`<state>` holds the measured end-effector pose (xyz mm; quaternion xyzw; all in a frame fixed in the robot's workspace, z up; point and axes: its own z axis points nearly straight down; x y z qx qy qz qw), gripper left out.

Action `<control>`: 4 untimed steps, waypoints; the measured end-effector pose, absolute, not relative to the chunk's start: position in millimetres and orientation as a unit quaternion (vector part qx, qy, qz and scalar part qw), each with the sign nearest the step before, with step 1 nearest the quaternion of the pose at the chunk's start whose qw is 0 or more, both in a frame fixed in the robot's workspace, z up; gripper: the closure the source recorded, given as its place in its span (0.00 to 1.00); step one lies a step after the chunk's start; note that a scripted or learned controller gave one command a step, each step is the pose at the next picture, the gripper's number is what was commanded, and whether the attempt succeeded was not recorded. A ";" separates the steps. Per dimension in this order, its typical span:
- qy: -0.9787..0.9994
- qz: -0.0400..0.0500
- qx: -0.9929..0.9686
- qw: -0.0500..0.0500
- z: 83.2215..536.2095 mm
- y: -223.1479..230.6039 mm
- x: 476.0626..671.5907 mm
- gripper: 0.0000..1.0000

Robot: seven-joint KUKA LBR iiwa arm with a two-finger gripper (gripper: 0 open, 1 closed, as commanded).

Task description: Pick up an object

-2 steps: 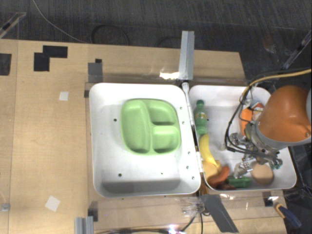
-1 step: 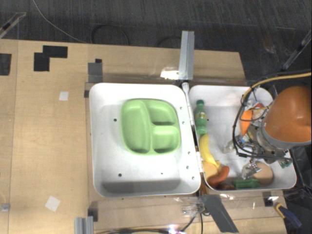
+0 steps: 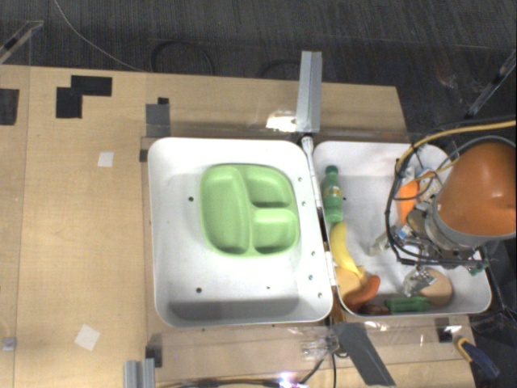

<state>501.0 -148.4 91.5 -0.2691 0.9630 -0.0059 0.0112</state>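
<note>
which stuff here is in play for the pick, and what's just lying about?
In play:
- hand, low in the right bin
- bottle
- banana
- hot dog
- green stick
- tan piece by the hand

Lying about:
- green divided tray in the left bin
- cables on the arm

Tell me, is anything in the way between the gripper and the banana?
Nothing visible is. The gripper is low in the right bin, and the banana lies to its left by the divider, with bare bin floor between them.
</note>
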 end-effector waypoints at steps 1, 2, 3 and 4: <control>0.957 -0.009 -0.291 0.011 92.8 -93.2 504.1 0.00; 0.939 -0.003 -0.344 0.007 90.3 -105.1 581.4 0.00; 0.898 -0.002 -0.441 0.006 89.4 -116.7 616.4 0.00; 0.906 -0.004 -0.423 0.007 89.8 -108.1 609.5 0.00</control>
